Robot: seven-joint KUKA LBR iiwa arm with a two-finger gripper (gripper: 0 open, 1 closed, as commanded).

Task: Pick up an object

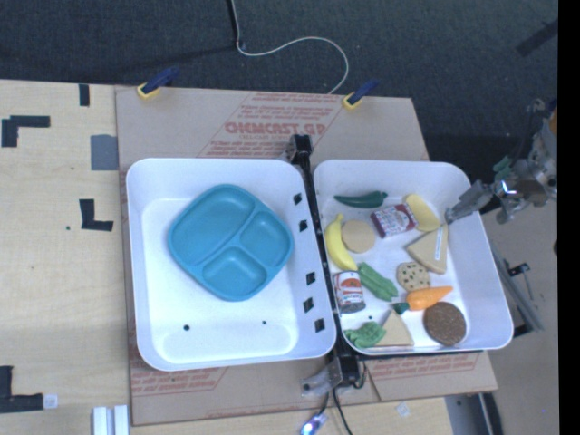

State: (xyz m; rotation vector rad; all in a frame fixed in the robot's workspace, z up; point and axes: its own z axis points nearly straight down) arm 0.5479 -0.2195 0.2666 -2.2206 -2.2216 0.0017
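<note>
The right bin (485,270) holds several toy foods: a green pepper (361,198), a banana (339,243), a tan round bun (359,236), a red and white packet (392,219), a yellow lemon (421,211), a cheese wedge (429,250), a chip cookie (412,275), a green pickle (377,281), a carrot (426,297), a small can (350,291), a brown patty (445,323) and a sandwich wedge (391,332). My gripper (469,203) hangs over the bin's upper right rim, just right of the lemon, apart from every item.
The left bin (149,243) holds a blue divided plate (231,240). Black clips run along the wall between the bins (313,234). Both bins rest on a cardboard sheet (263,120) held by two yellow and blue clamps. A white cable (299,43) loops behind.
</note>
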